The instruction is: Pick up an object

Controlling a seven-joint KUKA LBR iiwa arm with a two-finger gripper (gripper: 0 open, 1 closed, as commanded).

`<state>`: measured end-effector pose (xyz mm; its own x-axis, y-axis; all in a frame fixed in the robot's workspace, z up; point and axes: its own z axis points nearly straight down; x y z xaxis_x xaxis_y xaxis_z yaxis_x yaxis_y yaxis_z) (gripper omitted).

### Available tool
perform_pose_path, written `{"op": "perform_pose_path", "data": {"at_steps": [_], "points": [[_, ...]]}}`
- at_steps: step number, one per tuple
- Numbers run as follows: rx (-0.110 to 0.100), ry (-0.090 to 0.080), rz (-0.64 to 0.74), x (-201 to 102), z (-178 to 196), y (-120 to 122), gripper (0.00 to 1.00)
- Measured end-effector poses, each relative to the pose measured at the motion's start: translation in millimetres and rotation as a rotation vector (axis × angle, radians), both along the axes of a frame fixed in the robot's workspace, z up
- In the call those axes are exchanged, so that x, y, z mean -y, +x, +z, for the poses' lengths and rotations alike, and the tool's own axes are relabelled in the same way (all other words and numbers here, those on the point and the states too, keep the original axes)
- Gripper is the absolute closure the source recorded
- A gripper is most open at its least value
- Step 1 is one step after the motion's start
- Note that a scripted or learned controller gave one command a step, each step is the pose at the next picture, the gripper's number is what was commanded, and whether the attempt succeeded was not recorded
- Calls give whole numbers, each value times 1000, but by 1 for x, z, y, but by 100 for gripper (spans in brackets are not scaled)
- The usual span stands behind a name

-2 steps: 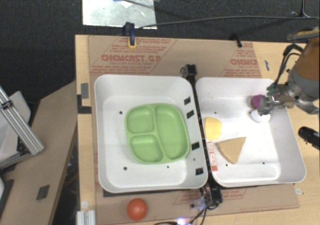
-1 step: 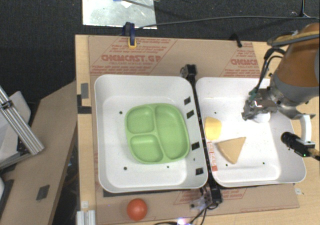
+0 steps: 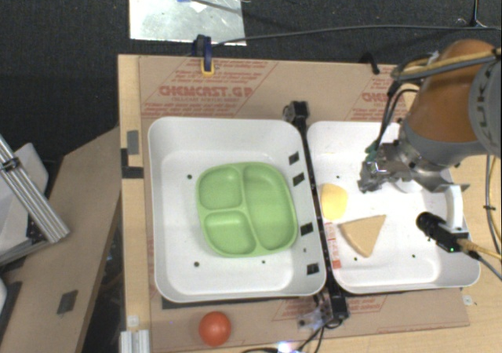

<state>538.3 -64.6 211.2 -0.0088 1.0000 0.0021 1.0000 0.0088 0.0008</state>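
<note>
The two-finger gripper (image 3: 372, 179) hangs over the right white bin (image 3: 392, 277), its metal tip a small dark cluster too blurred to show any gap. Nothing can be made out between them, and whether they touch the bin floor cannot be told. Just left of and below the tip lies a pale yellow rounded piece (image 3: 334, 201), and beside that, nearer the camera, a tan wedge-shaped piece (image 3: 365, 233); both rest on the bin floor, close together, apart from the gripper. Above the tip, the grey arm with its orange band (image 3: 459, 100) hides the bin's far right corner and is cut off by the frame. The left white bin (image 3: 169, 187) holds a green divided plastic tray (image 3: 245, 209). A red-orange ball (image 3: 214, 328) sits on the cardboard-covered bench (image 3: 235, 85) outside the bins.
</note>
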Motion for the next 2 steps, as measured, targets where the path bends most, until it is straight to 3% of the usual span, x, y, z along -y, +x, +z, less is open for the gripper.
{"op": "perform_pose_path", "data": {"at_steps": [2], "points": [[-1, 1, 2, -120, -2, -13, 100]]}}
